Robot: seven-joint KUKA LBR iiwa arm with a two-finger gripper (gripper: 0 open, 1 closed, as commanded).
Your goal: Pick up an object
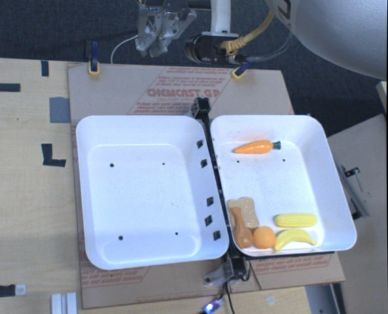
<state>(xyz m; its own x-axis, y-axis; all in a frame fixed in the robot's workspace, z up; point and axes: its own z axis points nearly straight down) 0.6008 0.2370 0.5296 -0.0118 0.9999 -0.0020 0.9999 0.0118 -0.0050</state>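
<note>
Nearest the camera, and farthest from the claw, a cluster of toy foods is seen in the near corner of the right bin [331,175]: a yellow banana [294,239], a yellow corn cob [295,220] just behind it, an orange ball [264,237] beside the banana, a brown drumstick [240,231] touching the ball, and a tan bread slice [246,210] against the drumstick. Farther back in the same bin, nearer the claw, an orange carrot [253,147] with a dark green tip is laid crosswise, well apart from the cluster. The left bin [89,175] is placed side by side with the right one, directly below the claw in the view, on a cardboard sheet [180,93]. The claw [158,31] is held at the far edge, beyond both bins and clear of them, above the dark floor. Nothing is seen gripped in it; how far it is opened cannot be told.
</note>
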